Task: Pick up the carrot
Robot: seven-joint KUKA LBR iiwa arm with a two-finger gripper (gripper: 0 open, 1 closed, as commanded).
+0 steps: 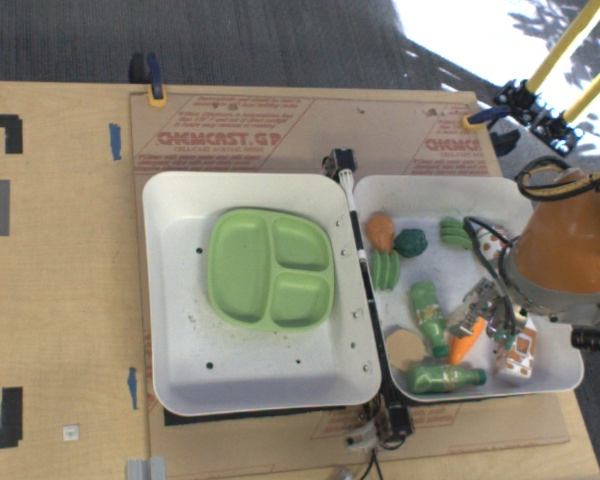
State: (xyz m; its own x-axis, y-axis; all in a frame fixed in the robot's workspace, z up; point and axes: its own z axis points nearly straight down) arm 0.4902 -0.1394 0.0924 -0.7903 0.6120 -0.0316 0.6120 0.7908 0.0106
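Tabletop [60,268] | left bin [170,268]: green divided plate [272,268] | right bin [555,373]: carrot [464,345], green bottles [445,377] | end effector [490,313] over carrot, finger state unclear.

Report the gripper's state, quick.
Gripper: down in the right bin, right at the carrot; open or shut cannot be told, and no grasp is visible.

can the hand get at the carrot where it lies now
Probably yes. The hand is already low in the right bin, right beside the carrot. A green bottle lies close on the carrot's other side and could crowd a grasp.
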